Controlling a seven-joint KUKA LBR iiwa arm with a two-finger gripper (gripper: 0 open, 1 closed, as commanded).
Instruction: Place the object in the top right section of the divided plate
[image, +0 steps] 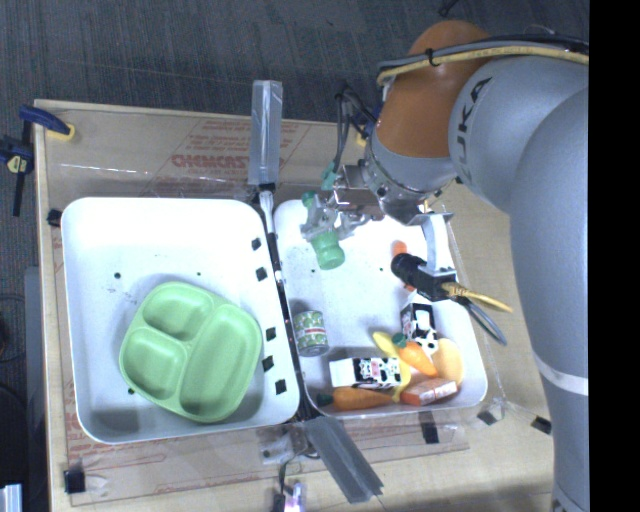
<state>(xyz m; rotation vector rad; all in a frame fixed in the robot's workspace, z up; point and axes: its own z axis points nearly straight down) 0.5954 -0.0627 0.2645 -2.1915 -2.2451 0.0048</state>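
- Over the right bin's (470, 385) back-left corner hangs the grey KUKA arm (520, 130), its orange band above the wrist; the gripper (325, 228) sits low there with a pale green cup-like object (328, 250) at its tips. The object seems pinched between the fingers, so I judge the gripper closed on it, though the metal clutter makes that uncertain.
- Risk: the hold looks to catch the object near its top only. It could tilt or slip on the carry across the divider between the 2 bins (272, 300) and fall back among the toys or into the left bin (90, 260) beside the plate.
- Risk: the green divided plate (190, 350) lies turned at an angle in the left bin's front half, with 3 sections. A drop aimed by bin edges rather than the plate's ridges could land in the wrong section or on a ridge and roll off.
- Along the right bin's front edge lie toy carrots (360, 398), a cow-print carton (365, 372) and a small can (311, 331) near the divider.
- Both white bins sit on a brown board (150, 140) over dark carpet, with a blue clamp (45, 122) at the board's back-left corner.
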